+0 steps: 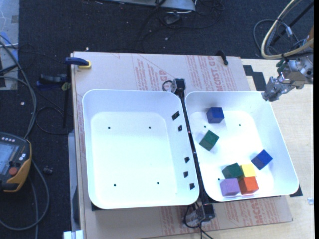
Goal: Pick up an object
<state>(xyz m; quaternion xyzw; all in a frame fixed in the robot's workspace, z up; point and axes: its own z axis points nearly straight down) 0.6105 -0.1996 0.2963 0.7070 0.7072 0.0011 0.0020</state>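
The gripper (273,94) hangs beside the right bin's (279,133) far corner, its opening impossible to judge. A descent into the clustered cubes (239,179) at the bin's near edge risks a jammed, failed grab.

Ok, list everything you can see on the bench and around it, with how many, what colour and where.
bins: 2, white, side by side on the bench
blue cubes: 2, right bin, one at the far end, one by the right wall
green cubes: 2, right bin, one mid-bin, one in the near cluster
yellow cube: 1, near cluster, right bin
purple cube: 1, near cluster, right bin
orange cube: 1, near cluster, beside the purple cube
clamp: 1, blue and yellow, far left bench corner
pendant: 1, grey and orange, floor at left
gripper: 1, grey, above the right bin's far right corner
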